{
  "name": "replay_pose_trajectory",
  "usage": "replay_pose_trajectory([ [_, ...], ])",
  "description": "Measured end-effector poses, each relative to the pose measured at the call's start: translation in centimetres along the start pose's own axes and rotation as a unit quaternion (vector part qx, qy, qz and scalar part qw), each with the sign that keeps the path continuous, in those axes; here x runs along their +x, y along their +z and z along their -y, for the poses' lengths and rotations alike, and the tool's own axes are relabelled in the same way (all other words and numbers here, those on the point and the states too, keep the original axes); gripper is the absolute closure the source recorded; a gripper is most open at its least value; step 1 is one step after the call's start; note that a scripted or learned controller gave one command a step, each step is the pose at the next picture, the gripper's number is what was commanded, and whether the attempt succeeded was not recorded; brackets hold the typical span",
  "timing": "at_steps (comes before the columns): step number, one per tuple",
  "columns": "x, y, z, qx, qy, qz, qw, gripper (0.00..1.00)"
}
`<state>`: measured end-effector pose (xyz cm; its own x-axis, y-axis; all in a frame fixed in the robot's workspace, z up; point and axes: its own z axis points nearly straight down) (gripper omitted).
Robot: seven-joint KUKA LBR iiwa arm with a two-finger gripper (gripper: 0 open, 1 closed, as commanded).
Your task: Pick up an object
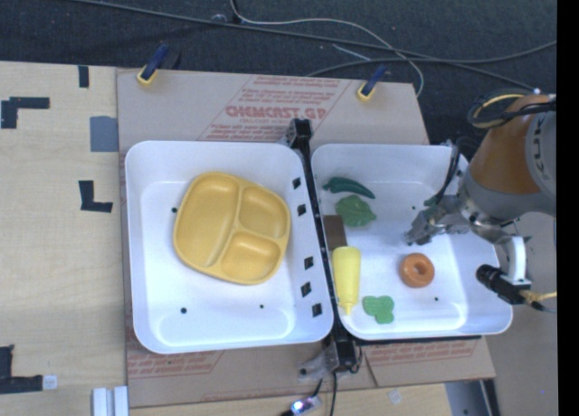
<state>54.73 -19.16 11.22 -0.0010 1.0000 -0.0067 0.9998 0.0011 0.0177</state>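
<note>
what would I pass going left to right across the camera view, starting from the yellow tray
yellow divided tray → yellow corn-like piece → small green piece → orange ring → claw → orange band on the arm. The two green pieces at the right bin's back overlap these in order, so I skip them.

Right bin [389, 163] centre seemingly open — doughnut [417, 270], corn [346, 277], greens [355, 211] crowd edges

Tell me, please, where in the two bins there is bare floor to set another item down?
The left bin has a bare strip along its near edge, below the yellow divided plate. In the right bin, bare floor lies at the back between the green pepper and the gripper. Its near-left corner is crowded: yellow bottle, green pieces, orange donut.
</note>
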Motion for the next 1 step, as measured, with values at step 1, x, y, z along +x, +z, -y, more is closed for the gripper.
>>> replay_pose_trajectory([
  [1,-0.70,-6.06,0.03,0.007,0.000,-0.002,1.0000,1.00],
])
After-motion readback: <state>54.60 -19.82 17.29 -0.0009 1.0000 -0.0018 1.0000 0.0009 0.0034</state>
